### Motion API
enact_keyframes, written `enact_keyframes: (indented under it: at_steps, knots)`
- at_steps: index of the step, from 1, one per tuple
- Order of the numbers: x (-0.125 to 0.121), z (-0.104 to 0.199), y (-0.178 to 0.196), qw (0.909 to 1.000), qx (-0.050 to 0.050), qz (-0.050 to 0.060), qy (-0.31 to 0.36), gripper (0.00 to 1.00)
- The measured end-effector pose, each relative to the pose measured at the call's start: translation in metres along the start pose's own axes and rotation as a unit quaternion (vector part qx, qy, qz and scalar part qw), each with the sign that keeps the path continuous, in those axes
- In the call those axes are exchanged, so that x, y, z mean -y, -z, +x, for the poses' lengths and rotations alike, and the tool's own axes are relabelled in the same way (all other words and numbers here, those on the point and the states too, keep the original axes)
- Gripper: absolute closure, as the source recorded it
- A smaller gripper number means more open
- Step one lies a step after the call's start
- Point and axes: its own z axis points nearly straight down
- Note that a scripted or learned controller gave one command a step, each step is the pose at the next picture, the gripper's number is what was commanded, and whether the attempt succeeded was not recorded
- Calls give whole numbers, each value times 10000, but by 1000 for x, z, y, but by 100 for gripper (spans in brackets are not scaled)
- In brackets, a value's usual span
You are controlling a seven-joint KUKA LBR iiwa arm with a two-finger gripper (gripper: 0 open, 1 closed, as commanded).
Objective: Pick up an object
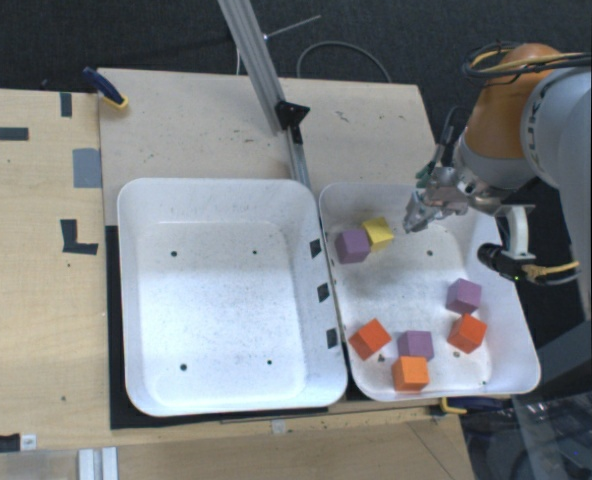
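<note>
Near edge, right white plastic bin (506, 368): orange foam cube (410, 372) at the front, purple foam cube (415, 344) touching it just behind. Second orange cube (370, 337) to their left, near the divider side. Third orange cube (467, 333) to the right, with another purple cube (464, 295) just behind it, close or touching.

Mid bin: bare floor, nothing between the front cluster and the back pair.

Far end of the same bin: purple cube (352, 245) and yellow foam cube (378, 232) touching, yellow on the right and slightly further back. These look like the likely targets, judging by arm position.

Gripper (417, 220) sits just right of the yellow cube, low over the bin's back part, tip angled down and toward the cube. Nothing between the fingers; spread too blurred to tell. Nothing lifted.

Key relation: the yellow cube lies directly to view-left of the tip, near but apart, the purple one behind it on the same line. A short leftward shift plus descent would be needed; risk is nudging yellow into purple rather than straddling it.

Left white bin (146, 368) holds no cubes. Grey arm with orange band (506, 118) enters from the right, beyond the bin.
</note>
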Motion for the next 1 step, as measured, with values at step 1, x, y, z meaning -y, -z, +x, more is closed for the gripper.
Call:
enact_keyframes:
  at_steps: [1]
  knots:
    - [6,-3,60,10000,4,-32,-12,100]
